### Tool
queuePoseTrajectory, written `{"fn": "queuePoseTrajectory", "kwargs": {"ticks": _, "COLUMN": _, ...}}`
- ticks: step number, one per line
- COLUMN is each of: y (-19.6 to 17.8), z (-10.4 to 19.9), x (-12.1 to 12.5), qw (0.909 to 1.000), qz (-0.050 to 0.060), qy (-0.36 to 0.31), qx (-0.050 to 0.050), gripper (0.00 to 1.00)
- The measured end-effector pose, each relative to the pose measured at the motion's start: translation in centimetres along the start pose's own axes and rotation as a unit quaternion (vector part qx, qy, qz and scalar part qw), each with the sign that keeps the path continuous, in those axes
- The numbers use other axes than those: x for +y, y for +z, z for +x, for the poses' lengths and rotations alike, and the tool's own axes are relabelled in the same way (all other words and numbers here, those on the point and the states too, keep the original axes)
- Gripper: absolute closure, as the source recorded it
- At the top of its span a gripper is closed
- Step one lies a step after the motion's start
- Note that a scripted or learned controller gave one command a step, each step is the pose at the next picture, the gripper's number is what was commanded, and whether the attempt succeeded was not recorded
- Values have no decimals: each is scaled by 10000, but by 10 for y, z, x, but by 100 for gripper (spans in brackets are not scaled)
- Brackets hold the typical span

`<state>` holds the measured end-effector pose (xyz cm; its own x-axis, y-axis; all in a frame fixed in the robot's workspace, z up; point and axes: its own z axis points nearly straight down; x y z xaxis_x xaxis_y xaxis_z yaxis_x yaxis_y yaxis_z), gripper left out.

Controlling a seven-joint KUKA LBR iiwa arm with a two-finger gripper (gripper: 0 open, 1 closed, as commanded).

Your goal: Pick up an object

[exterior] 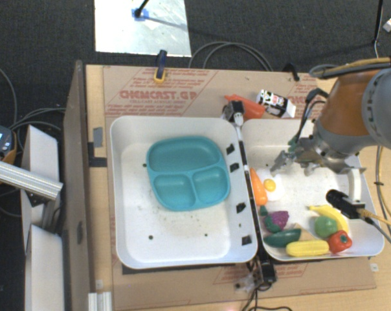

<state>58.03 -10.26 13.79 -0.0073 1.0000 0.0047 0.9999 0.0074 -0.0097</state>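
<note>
Several bright plastic toy foods

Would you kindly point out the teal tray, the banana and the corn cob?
teal tray (186, 172): camera view, its centre.
banana (329, 212): camera view, mid-length.
corn cob (306, 248): camera view, its middle.
</note>
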Motion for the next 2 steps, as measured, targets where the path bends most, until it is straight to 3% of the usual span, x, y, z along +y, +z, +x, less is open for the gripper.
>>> {"fn": "queuePoseTrajectory", "kwargs": {"ticks": 1, "y": 54, "z": 16, "x": 60, "qw": 10000, "qz": -80, "qy": -3, "qx": -25, "gripper": 0}}
{"fn": "queuePoseTrajectory", "kwargs": {"ticks": 2, "y": 51, "z": 4, "x": 91, "qw": 10000, "qz": -81, "qy": 5, "qx": -27, "gripper": 0}}
